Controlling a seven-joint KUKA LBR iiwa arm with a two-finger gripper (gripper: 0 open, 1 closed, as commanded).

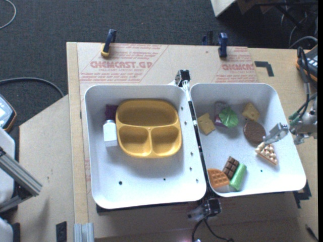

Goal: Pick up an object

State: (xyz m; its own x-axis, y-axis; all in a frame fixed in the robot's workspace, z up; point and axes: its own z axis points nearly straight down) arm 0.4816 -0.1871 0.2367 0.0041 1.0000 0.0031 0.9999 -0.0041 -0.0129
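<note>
The gripper [276,133] is seen at the right edge of the right bin [285,178]; how far it is spread cannot be told. Just below it a waffle-patterned wedge [267,153] lies, and just to its left a brown round cookie [254,132]. Farther left, a green leafy piece [228,118], a cracker [206,123] and a cheese wedge [250,112] are found. Toward the near rim, a waffle [218,178], chocolate bar [231,167] and green cylinder [238,177] are grouped. The left bin [146,185], well apart, holds a yellow divided plate [148,128] and white bottle [110,133].
</note>
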